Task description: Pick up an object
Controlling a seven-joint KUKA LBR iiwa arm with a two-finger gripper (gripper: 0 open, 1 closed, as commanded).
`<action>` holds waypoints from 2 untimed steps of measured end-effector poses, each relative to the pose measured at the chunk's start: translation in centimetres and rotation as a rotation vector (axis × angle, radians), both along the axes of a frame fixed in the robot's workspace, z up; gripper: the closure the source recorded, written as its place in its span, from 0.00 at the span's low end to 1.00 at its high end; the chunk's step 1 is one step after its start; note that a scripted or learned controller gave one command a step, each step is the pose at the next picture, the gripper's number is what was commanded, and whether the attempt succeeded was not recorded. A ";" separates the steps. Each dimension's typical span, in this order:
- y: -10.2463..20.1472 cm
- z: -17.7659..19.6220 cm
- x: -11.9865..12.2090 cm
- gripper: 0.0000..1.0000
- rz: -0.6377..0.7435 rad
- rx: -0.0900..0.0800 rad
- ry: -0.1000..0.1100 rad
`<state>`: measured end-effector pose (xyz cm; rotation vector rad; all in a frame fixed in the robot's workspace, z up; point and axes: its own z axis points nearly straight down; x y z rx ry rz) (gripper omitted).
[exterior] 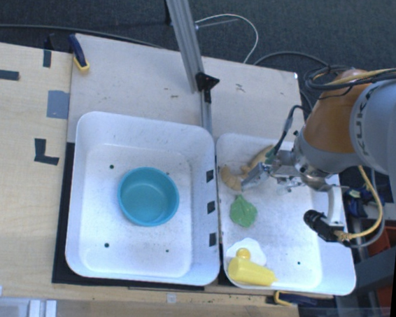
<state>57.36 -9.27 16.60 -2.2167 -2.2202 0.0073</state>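
Two shallow white bins are seen side by side on the table [14,170]. In the left bin [90,178] a blue bowl [149,196] sits upright near the middle, well apart from the arm. The right bin [314,261] carries the likelier candidates: a tan object [242,173] near its upper left corner, a green lump [243,212] just below it, and a yellow object [249,270] on a small white piece [252,250] against the near rim. The arm [349,128], grey with an orange band, is reached in from the right and bent low over the upper part of the right bin. The hand [262,167] is placed at the tan object, apparently touching or overlapping it. Whether the hand is spread or closed cannot be told at this resolution, nor whether anything is gripped, since metal and tan object blur together. The low posture is judged to suit a grasp attempt on the tan object, though no lift is shown. The tan object's place beside the bin wall is noted as a likely hindrance, little room being left there. A slanted metal post [186,33] crosses above the bins, clear of the work.
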 end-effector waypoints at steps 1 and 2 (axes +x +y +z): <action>-0.5 -6.3 -0.5 0.00 -0.001 0.001 0.003; -0.4 -7.6 -0.5 0.00 0.000 -0.001 -0.006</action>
